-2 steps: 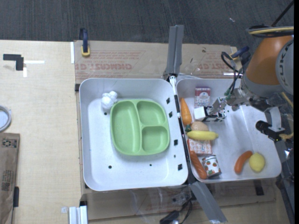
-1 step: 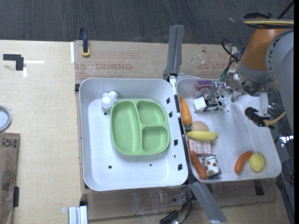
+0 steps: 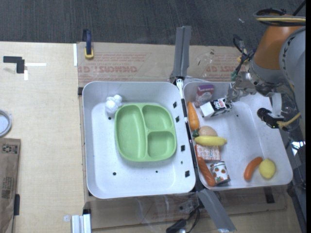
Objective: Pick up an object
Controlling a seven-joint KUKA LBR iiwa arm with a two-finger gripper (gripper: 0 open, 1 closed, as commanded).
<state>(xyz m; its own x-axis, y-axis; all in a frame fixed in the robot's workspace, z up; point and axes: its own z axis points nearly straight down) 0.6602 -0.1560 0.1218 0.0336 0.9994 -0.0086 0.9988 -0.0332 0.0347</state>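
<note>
The gripper (image 3: pixel 229 99) hangs low over the back of the right bin (image 3: pixel 272 181), its tip at the right end of a small white carton (image 3: pixel 213 108) with dark print. The carton lies tilted on the bin floor near the back left corner, just in front of a purple box (image 3: pixel 205 89). Gripper and carton look to be touching, but I cannot tell whether the gripper is spread or closed, or whether it has any hold (its dark tip blends into the carton's dark end).

The carton seems the likeliest pick. It should be light and fairly stiff, though thin card walls would dent under a hard squeeze, and its printed faces are probably smooth. The best hold would be across the short width, near the middle, on two flat opposite faces. A grip at one end would probably let it swing or slip out.

Along the left wall lie a carrot (image 3: pixel 193 115), a banana (image 3: pixel 210 141) and a can (image 3: pixel 219 173). A lemon (image 3: pixel 267 169) sits near the front right corner. The left bin (image 3: pixel 95 178) holds a green plate (image 3: pixel 145 131).
</note>
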